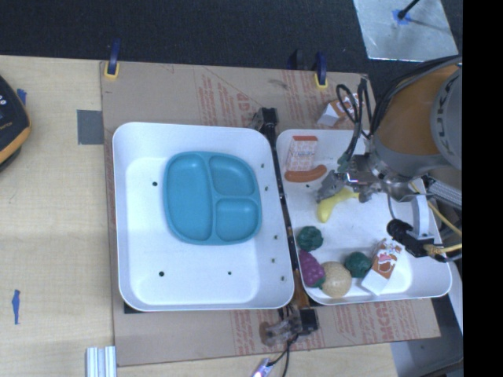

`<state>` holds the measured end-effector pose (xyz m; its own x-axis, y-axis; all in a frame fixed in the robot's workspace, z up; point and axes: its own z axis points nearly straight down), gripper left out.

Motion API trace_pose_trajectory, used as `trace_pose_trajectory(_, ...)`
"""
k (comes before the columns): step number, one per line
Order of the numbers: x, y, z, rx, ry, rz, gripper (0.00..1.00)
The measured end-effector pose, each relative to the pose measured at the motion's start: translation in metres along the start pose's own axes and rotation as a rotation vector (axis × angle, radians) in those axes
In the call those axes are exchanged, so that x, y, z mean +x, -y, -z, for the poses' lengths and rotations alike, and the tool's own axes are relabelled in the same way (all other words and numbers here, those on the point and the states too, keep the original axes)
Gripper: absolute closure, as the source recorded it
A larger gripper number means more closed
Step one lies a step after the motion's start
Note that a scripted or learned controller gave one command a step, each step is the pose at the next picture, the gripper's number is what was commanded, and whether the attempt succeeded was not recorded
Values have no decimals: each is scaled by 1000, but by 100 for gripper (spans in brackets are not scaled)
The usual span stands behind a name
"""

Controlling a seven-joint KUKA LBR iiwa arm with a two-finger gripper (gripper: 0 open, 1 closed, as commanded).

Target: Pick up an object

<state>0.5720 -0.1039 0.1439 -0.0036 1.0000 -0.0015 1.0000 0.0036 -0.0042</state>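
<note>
My gripper (346, 190) hangs low over the back of the right bin (428, 289), open, its two metal fingers spread apart. A yellow banana (333, 205) lies just under and in front of it, its upper end between the fingers; nothing is lifted. A brown sausage (305, 174) lies just left of the gripper, beside a white and red packet (301, 152). Toward the bin's front sit a green broccoli piece (310, 237), purple grapes (312, 269), a beige round thing (336, 280), a dark green piece (357, 263) and a small carton (383, 261).
The left bin (134, 281) holds a blue divided plate (212, 197). The arm's grey and orange body (416, 124) covers the right bin's back right corner, with cables beside it. A black part (401, 230) sticks out near the carton.
</note>
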Motion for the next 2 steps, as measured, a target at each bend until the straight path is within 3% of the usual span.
trace_pose_trajectory(1,10,-9,-53,1,-1,1,0)
trace_pose_trajectory(2,9,-9,-42,2,0,2,100)
